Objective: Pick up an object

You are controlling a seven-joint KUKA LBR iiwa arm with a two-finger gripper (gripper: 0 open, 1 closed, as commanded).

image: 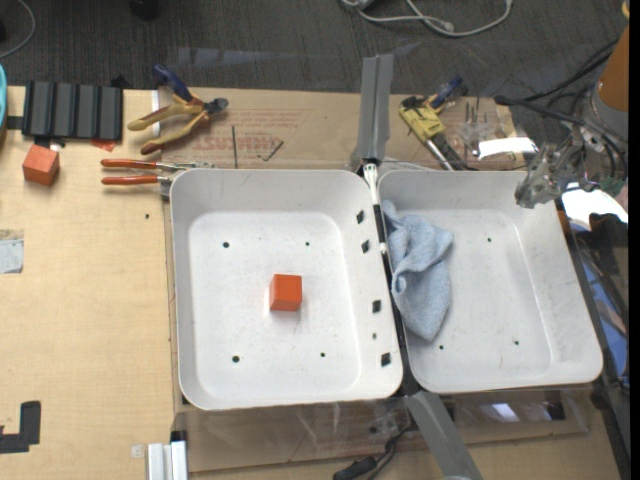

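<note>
At the far right corner of the right bin [560,268], our tool [545,180] hangs over the rim, a tangle of metal and cable, and we cannot tell from this slant how it is set. From it, the nearest candidate is the pale blue cloth [420,273], lying to the left and somewhat nearer to us, crumpled against the left wall of the same bin, its long axis running far to near along that wall. Farther left, across the divider, the orange cube [286,293] sits alone near the middle of the left bin [200,268], well apart from every wall, and well apart from our tool.

We judge the cloth the shorter reach, though soft and close to the wall; the cube asks for a longer traverse but offers open room on all sides and flat faces. Both bin floors look smooth and white.

Beyond the bins, on the tabletop [80,298], lie pliers [175,118] and a second orange block [41,164] at the far left, outside our working area.
</note>
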